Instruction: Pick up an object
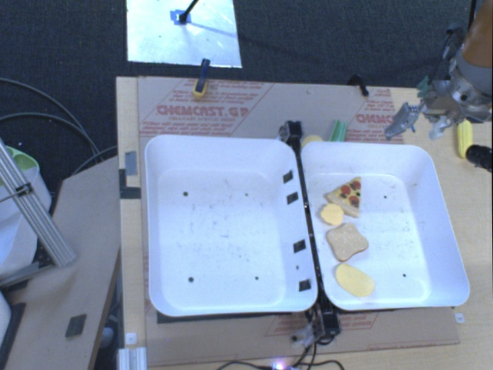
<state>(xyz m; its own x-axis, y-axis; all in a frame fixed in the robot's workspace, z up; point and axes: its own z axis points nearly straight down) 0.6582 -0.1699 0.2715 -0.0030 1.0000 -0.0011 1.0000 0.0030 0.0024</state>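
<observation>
- I read the gripper (420, 120) as spread open and holding nothing, above the right bin's (443, 199) far rim.
- Toy food cluster — pizza slice (346, 193) nearest — lies toward 7 o'clock from it, well apart.

- The left bin (223, 230) has a wide open floor to reach into.
- In the right bin (431, 230), a pizza slice (346, 193), a small yellow round (332, 215), a bread slice (347, 242) and a yellow oval (354, 280) crowd its left half.
- Its right half lies open.
- Black clips (296, 222) line the divide between the bins.
</observation>
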